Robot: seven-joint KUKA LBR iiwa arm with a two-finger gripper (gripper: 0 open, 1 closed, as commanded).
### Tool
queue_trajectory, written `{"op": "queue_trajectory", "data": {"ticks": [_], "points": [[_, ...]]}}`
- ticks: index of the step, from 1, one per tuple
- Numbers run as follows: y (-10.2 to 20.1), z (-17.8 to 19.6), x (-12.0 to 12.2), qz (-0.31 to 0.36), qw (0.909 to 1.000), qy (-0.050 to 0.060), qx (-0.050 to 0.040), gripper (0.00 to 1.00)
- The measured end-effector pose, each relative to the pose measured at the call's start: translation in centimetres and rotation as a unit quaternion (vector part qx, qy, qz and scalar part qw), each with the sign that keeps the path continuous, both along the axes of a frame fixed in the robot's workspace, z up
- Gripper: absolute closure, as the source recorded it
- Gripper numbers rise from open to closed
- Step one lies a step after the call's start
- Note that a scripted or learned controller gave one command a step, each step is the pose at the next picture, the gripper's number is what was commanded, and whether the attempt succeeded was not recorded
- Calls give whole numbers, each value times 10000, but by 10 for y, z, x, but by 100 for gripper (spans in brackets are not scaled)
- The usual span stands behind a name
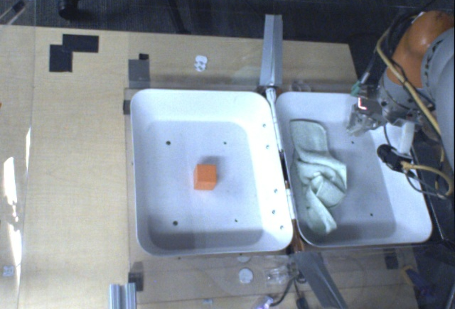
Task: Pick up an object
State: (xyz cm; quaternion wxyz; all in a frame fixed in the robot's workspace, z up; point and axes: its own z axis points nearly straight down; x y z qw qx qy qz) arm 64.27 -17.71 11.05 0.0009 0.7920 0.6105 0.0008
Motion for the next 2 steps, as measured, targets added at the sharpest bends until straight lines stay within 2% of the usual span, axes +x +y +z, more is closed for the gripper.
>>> {"op": "queue_trajectory", "data": {"ticks": [1,2], "points": [[4,-20,-48,1494,9888,-54,-23,100],[-28,99,-36,1077,9942,-20,-16,100]]}}
